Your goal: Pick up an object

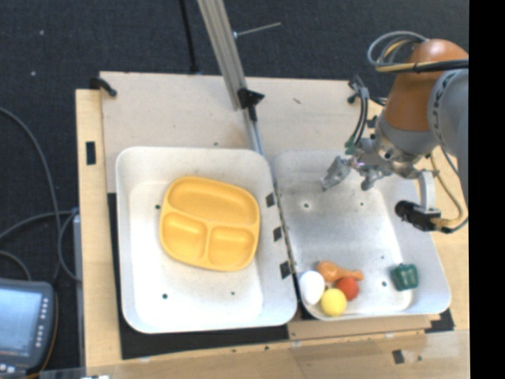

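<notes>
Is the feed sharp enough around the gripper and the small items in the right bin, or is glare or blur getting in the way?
Camera view: lighting is even, no strong glare on the right bin; the gripper looks slightly soft, fingers apart, holding nothing; the white egg, yellow ball and green piece read clearly but small.
</notes>
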Controlling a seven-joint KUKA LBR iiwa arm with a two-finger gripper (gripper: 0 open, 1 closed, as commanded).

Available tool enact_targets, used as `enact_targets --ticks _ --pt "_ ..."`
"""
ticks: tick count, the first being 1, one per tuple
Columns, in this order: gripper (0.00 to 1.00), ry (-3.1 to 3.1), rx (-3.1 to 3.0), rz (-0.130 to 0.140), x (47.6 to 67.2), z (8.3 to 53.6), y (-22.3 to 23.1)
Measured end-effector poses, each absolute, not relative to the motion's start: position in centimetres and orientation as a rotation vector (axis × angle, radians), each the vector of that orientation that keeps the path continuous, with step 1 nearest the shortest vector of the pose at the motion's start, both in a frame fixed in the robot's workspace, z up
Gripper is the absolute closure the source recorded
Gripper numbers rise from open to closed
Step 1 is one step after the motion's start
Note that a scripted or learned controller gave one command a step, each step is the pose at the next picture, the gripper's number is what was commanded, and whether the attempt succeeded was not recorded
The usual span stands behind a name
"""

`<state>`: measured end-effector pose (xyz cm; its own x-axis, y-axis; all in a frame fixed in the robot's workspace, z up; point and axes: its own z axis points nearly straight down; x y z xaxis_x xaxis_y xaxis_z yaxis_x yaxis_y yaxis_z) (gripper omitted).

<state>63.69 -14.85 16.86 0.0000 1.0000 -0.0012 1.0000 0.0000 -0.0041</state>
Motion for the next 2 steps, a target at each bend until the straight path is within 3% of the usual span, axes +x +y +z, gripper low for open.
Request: enact_targets --ticks 1,2 --pt "0.00 -2.221 -2.218 0.006 63.9 10.6 -14.5" --pt "1.00 -2.222 -2.226 -0.002 64.1 12.2 -14.7"
